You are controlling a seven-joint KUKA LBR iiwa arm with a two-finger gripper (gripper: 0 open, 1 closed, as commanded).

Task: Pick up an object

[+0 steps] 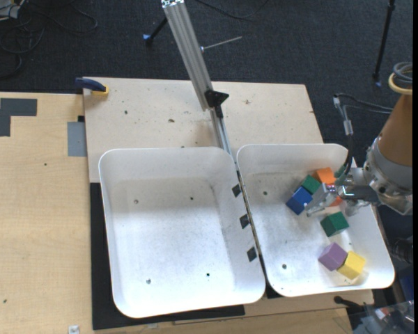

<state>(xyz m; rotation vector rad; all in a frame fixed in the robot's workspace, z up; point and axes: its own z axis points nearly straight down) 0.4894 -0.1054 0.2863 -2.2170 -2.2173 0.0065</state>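
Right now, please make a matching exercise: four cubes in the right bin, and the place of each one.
Things:
1. blue cube
2. orange cube
3. yellow cube
4. purple cube

Places:
A. nearest the bin's front right corner
B. nearest the bin's far wall
C. just left of the yellow one
D. furthest left of the group

Pairs: 1-D, 2-B, 3-A, 4-C

Arm (397, 145) reaching in from right, gripper (329, 199) low, angled left
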